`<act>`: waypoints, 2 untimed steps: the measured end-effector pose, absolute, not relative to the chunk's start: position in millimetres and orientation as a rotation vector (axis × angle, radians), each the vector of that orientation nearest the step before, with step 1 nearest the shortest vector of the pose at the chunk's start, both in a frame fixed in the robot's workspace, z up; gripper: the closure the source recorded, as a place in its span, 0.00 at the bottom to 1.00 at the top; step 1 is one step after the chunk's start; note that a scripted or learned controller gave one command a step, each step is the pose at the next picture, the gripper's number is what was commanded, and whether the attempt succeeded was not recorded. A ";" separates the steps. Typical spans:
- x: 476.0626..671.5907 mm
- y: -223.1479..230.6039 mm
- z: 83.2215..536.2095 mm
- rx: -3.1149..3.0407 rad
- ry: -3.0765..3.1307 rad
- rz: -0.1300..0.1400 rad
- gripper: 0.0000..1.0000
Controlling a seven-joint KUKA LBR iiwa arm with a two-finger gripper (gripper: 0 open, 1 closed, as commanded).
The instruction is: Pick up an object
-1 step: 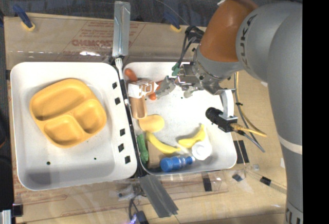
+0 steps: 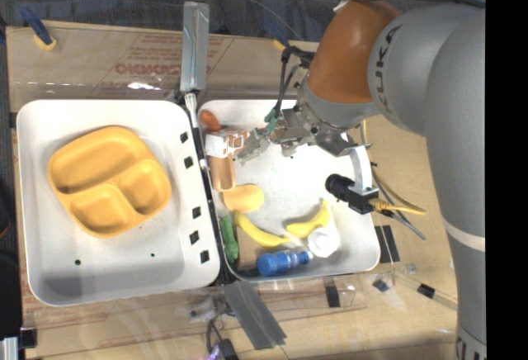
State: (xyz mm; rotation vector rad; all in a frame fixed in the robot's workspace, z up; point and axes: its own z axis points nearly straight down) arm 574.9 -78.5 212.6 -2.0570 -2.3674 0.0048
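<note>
Pickable items crowd right bin (image 2: 363,255): yellow banana (image 2: 260,232) at its 6 o'clock, blue bottle (image 2: 283,262) just below, second yellow piece (image 2: 309,223) and white cap (image 2: 323,243) toward 4 o'clock, tan potato-like lump (image 2: 244,198) and orange cylinder (image 2: 221,172) along 9 o'clock wall, green item (image 2: 228,238) at 7 o'clock. Hand (image 2: 257,144) at bin's 11 o'clock, near cylinder; finger state: cannot tell. Left bin (image 2: 49,276) carries yellow divided tray (image 2: 109,179). Both bins on desk (image 2: 412,185)
</note>
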 end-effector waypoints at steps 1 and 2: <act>600.2 -129.6 96.6 -1.825 -2.544 0.010 0.00; 655.5 -113.7 115.7 -1.814 -2.559 0.009 0.00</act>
